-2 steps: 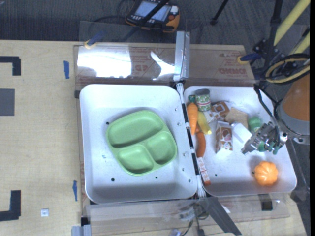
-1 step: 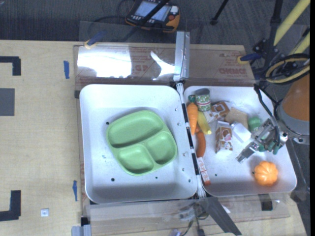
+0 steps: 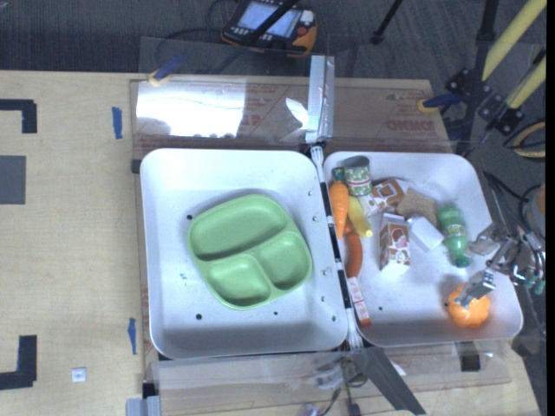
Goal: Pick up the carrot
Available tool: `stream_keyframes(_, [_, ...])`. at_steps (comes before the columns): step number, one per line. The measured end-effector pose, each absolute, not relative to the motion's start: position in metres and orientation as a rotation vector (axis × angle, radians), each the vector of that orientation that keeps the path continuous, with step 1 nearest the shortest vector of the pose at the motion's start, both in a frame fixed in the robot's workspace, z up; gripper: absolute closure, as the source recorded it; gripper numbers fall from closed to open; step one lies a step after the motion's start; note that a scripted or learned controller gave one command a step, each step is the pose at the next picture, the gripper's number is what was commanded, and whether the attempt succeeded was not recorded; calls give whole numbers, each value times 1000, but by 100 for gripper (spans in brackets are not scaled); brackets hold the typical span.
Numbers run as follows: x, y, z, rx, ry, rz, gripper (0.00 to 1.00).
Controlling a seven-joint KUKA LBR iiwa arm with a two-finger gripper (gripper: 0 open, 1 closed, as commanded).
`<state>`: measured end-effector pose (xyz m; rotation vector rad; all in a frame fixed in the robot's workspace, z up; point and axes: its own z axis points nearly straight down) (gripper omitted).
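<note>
right bin (image 3: 451,170) holds orange, tapered carrot (image 3: 339,204) along its left wall.

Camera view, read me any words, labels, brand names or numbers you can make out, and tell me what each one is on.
None can be read for certain.
Cardboard sheet behind the bins: red printing, too blurred to read.
Small can: label too small to read.
Red and white carton: print too small to read.
Handheld pendant above the bench: lit screen, nothing readable.
</note>
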<state>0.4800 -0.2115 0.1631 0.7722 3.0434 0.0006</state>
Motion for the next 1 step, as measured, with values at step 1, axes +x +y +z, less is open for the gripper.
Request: stream_keyframes(1, [511,-221,86,672,3063,3,0])
